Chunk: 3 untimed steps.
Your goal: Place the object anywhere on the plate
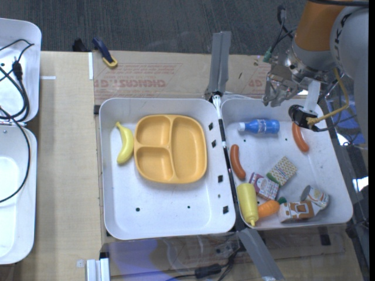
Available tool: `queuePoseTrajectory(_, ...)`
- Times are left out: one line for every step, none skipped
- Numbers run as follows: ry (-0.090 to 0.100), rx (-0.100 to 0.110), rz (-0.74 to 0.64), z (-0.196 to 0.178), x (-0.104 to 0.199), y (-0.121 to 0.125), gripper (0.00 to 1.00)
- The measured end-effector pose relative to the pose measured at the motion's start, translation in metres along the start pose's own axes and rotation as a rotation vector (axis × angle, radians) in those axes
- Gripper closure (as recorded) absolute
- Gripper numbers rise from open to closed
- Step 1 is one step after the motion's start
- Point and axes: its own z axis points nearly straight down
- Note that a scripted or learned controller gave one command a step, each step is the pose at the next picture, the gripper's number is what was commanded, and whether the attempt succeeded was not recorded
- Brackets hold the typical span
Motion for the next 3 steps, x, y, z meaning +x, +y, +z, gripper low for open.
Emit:
queuePoseTrajectory(0.001, -0.002, 0.007, -0.069, -0.072, 0.008, 1.00)
queuePoseTrajectory(0.000, -0.002, 0.067, -0.086, -0.151, 0.000, 1.00)
queuePoseTrajectory(0.001, 0.001, 0.121, -0.101, -0.161, -0.069, 1.00)
